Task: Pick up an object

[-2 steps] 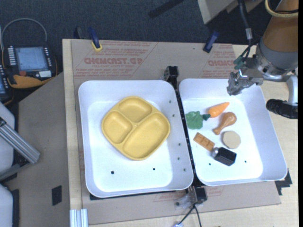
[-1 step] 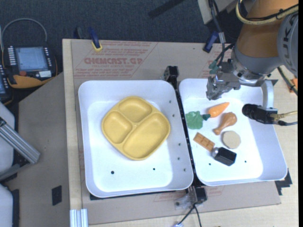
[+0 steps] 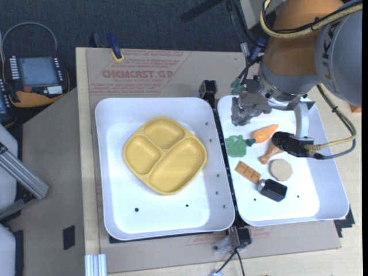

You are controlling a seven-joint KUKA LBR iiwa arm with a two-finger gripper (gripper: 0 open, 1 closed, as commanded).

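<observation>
My gripper (image 3: 242, 117) hangs over the far left corner of the right bin (image 3: 328, 203), with nothing visibly held. Just in front of it lie a green leafy toy (image 3: 234, 145) and an orange carrot (image 3: 265, 133). Further toward the front are a tan-orange piece (image 3: 268, 153), a round beige disc (image 3: 280, 169), a brown waffle-like bar (image 3: 248, 171) and a black block with a grey end (image 3: 272, 189).
The left bin (image 3: 115, 206) holds a yellow divided plate (image 3: 165, 154). A ridge where the two bins meet runs just left of the gripper. The large orange and grey arm covers the right bin's far right corner.
</observation>
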